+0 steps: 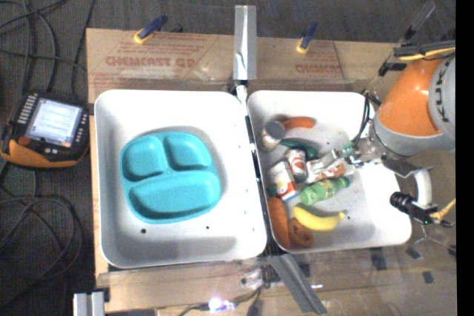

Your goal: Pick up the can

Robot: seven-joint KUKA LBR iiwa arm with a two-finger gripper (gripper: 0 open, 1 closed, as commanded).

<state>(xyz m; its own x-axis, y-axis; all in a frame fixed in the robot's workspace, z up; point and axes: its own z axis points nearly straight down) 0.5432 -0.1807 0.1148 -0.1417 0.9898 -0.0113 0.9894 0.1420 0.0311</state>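
Observation:
A small red and white can (297, 161) lies on its side in the left half of the right bin (370, 233), in a pile of items. A second, whitish can (281, 177) lies just below and left of it. The gripper (348, 154) hangs over the middle of the right bin, at the pile's right edge, right of the red and white can and close above a brownish packet (327, 171). The grey arm with its orange band (409, 106) reaches in from the right.
The pile also holds a grey round-topped object (272, 131), an orange carrot-like piece (301, 122), a green bottle (324, 192), a banana (318, 218) and a brown-orange item (287, 229). The left bin (111, 233) holds a teal divided plate (172, 175). A pendant (49, 128) lies far left.

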